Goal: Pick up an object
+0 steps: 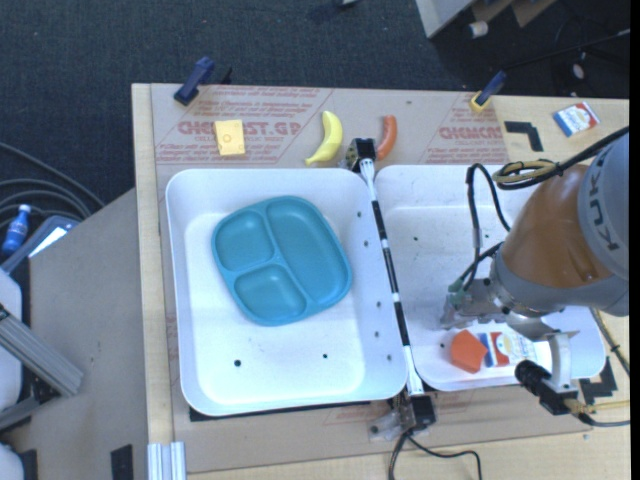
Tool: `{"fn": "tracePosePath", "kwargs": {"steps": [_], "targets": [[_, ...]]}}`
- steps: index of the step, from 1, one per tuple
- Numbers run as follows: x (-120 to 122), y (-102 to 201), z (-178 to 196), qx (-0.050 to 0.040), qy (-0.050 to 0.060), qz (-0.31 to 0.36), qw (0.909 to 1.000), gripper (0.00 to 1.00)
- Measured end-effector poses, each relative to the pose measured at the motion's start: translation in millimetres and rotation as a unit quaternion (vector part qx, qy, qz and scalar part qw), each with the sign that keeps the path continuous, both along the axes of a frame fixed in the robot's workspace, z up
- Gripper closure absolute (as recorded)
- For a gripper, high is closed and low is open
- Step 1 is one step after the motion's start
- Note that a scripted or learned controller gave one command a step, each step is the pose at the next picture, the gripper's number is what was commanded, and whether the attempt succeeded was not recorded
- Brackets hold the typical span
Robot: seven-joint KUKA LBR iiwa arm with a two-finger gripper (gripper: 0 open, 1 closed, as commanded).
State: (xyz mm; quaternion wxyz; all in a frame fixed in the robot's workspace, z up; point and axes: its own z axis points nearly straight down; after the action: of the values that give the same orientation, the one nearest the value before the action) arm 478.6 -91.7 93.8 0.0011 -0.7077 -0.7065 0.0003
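Two white bins sit side by side under me, and my job of picking something up looks barely begun, as far as I can judge: nothing is lifted, and everything I might take lies on a surface. My gripper [462, 308] hangs low over the near part of the right bin [430, 218], with my grey and orange arm [555, 238] reaching in from the right. Just on the near side of it lies an orange block [465, 351], touching a flat red, white and blue packet [508, 348] on its right. That block seems my likeliest target, being the closest thing. I cannot tell how my gripper is set, because the wrist hides it from above, and I see nothing caught in it. The left bin [190, 298] holds a blue divided tray [281, 258], well apart from me. Beyond the bins, on the far board, rest a banana [326, 138], a small orange carrot-like piece [386, 136] and a yellow square [229, 139]. What remains is the whole grab: settle onto the block, close, and raise it.
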Motion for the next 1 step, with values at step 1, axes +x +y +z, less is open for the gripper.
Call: {"fn": "tracePosePath", "kwargs": {"steps": [1], "targets": [[0.0,0.0,0.0,0.0001,0.0,0.0,1.0,0.0]]}}
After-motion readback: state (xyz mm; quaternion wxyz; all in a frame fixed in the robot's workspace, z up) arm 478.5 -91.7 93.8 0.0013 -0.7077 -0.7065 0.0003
